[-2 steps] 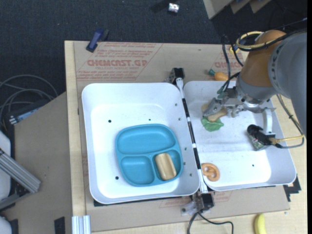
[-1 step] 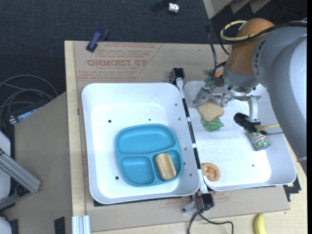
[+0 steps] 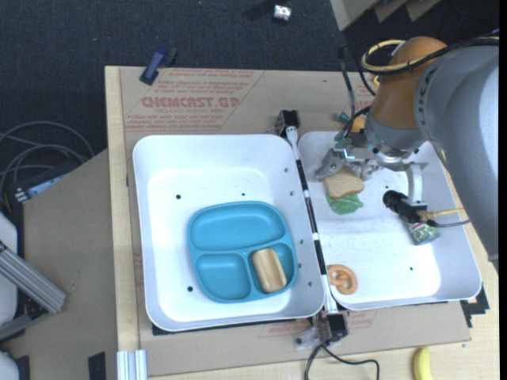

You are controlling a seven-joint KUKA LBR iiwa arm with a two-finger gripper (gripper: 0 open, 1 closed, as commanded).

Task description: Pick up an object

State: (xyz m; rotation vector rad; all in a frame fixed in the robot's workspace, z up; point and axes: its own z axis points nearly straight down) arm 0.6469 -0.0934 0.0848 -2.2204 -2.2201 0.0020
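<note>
The arm (image 3: 463, 109) comes in from the right, and its bulk covers the far right corner of the right bin (image 3: 432, 285). Below the orange band (image 3: 400, 85), the gripper (image 3: 348, 163) sits low over the far left part of that bin, right at the upper edge of a tan slice (image 3: 345, 186). The wrist hides the contact, so it cannot be told whether the gripper is spread or closed, or whether it has the slice. A green piece (image 3: 346, 205) lies touching the slice's near edge; its shape is hard to make out. A pretzel (image 3: 342, 279) lies well apart, near the bin's front left corner. In the left bin (image 3: 158, 212) a blue tray (image 3: 230, 228) holds a tan roll (image 3: 268, 269) in its near right compartment. A yellow thing (image 3: 422, 364) by the bench front is cut off by the bottom edge.
</note>
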